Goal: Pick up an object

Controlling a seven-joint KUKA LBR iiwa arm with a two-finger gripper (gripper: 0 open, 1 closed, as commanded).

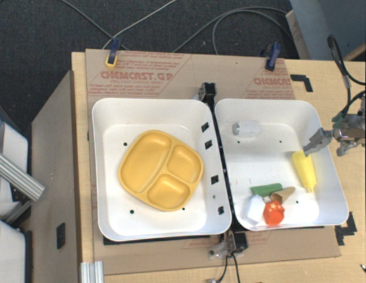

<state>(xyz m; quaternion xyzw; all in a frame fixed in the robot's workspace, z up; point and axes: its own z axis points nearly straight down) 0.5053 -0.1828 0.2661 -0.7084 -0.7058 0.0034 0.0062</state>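
While the hand (332, 139) hovers at the right bin's (324, 122) rim, grip state unclear; glossy yellow divided plate (161, 170), smooth banana (305, 170).

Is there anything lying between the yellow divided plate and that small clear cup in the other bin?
Only the bins' adjoining walls with black clips separate the yellow plate from the clear cup.

Robotics lab: cardboard-covered worktop (189, 69) held by clamps (113, 56); two white bins (103, 158); loose cables (171, 5) over dark carpet (41, 34).
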